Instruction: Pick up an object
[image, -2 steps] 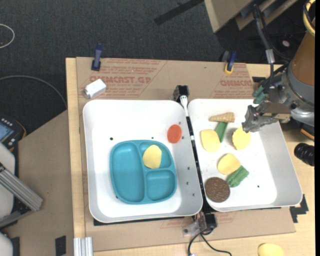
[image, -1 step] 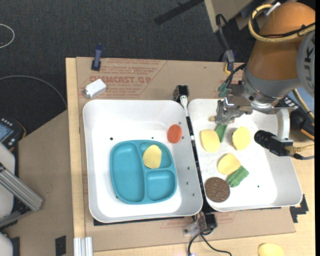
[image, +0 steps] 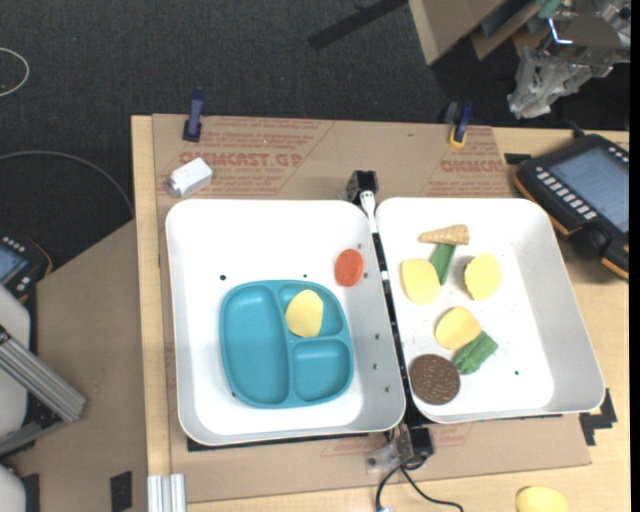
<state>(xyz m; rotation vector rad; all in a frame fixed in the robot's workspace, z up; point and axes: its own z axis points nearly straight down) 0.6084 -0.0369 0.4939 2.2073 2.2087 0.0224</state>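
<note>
Below and to the left of the gripper (image: 545, 88), well apart from it, we see the right bin (image: 530, 225) with its loose pieces. Nearest the gripper lie a tan cone (image: 444, 236) and a yellow piece (image: 482, 276). A green stick (image: 441, 262) touches the cone's underside and a second yellow piece (image: 420, 281). Further from the gripper, a third yellow piece (image: 457, 327) lies against a green pod (image: 476, 353), with a brown disc (image: 435, 379) just beside them, near the bin's front corner.

Still further left, the left bin (image: 195, 300) holds a teal divided tray (image: 265, 350). A yellow lump (image: 305, 313) sits in the tray's upper right compartment, overlapping the divider. An orange-red round piece (image: 349, 267) lies on the bin floor just beside the tray.

We find the gripper itself hard to read: it hangs pale and blurred off the bench at the upper right, with its top cut off by the frame. We cannot tell how its grip stands, and nothing is visibly in it.

A yellow object (image: 540, 498) at the bottom edge is cut off.
</note>
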